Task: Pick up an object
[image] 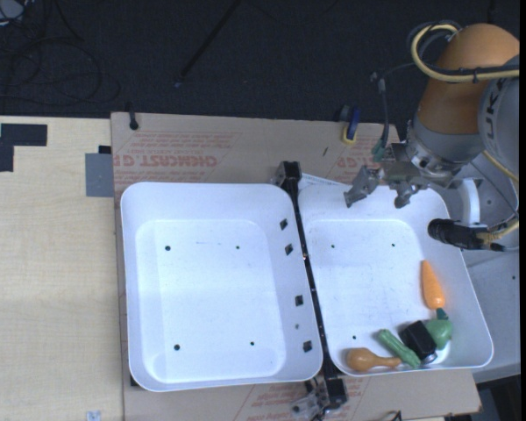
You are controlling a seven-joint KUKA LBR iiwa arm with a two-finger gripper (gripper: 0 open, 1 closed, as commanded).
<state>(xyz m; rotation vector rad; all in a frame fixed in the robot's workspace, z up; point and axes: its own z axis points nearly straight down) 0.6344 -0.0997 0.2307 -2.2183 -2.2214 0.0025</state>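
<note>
The pincer (380,189) hangs open and bare over the right bin's (368,235) far rim. A carrot (432,286) lies near its right wall. The pale wood desk (44,279) carries, apparently, cardboard (210,152).

Two white bins (212,202) are being propped side by side on a cardboard sheet (210,147), with black cables (35,51) lying behind.

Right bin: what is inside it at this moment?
Inside the right bin, at its near right corner: an orange carrot-shaped piece, a black object, green pieces and a tan gourd-shaped piece. The black object partly covers the green ones.
</note>
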